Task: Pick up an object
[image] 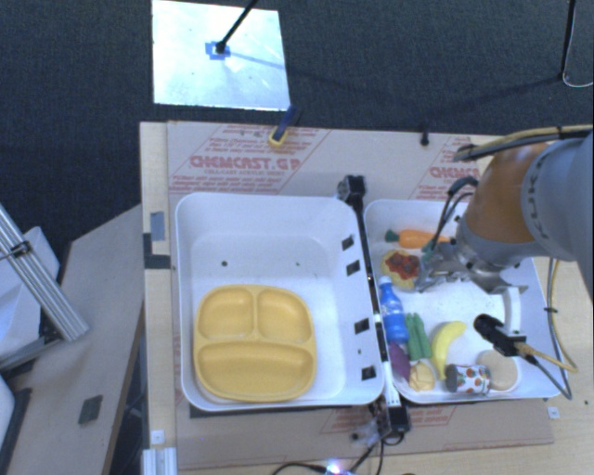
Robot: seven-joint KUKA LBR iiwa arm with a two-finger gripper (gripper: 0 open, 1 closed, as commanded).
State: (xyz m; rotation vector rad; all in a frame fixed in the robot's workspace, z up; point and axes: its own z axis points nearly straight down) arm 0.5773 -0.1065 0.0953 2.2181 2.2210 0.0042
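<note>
The floor (pixel 83 102) is dark blue-grey carpet, running along the far side and down the left. On it, at the far side, lies a pale shiny square sheet (pixel 220 54) catching the light, with a thin dark rod (pixel 238 25) touching it. The worktop (pixel 306 153) is light wood, covered by a clear film printed with red lettering. To the left stands a lower tan side table (pixel 97 306), with a silver aluminium rail (pixel 37 278) slanting beside it.
</note>
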